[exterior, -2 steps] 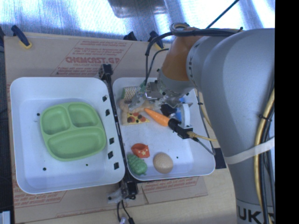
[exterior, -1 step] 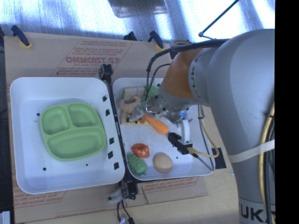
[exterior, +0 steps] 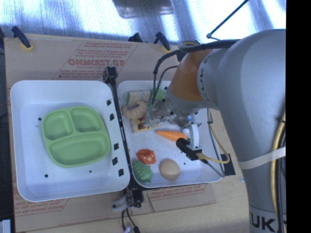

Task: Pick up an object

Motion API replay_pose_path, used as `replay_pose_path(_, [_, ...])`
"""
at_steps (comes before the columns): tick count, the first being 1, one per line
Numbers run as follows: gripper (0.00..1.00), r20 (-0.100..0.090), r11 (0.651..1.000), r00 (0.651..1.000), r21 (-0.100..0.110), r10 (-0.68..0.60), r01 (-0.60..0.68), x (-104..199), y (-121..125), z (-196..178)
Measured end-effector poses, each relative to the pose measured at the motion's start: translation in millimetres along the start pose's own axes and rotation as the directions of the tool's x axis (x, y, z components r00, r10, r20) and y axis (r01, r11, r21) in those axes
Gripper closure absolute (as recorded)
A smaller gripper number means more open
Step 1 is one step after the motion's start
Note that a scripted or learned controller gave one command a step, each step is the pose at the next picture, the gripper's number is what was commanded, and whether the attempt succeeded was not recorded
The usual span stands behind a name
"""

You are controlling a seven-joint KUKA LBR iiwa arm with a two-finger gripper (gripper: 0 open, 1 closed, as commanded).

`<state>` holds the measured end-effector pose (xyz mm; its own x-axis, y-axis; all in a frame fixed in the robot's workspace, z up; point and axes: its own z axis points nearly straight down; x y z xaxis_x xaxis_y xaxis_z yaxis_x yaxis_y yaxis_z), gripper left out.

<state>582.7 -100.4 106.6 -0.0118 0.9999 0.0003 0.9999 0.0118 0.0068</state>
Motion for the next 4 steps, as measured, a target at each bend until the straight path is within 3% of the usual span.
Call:
replay_pose_path(1, [0.00, 0.000, 1.000, 1.000, 0.000, 0.000, 0.000, 0.0, -0.1, 0.1])
replay_pose_path(2, [0.00, 0.000, 1.000, 1.000, 0.012, 0.005, -0.005, -25.2, -60.9, 15.1])
replay_pose_path(3, [0.00, -0.010, 1.000, 1.000, 0.003, 0.001, -0.001, -96.2, -16.2, 11.9])
replay_pose_path(4, [0.00, -0.015, 1.000, 1.000, -0.001, -0.008, 0.008, -100.0, -67.1, 10.7])
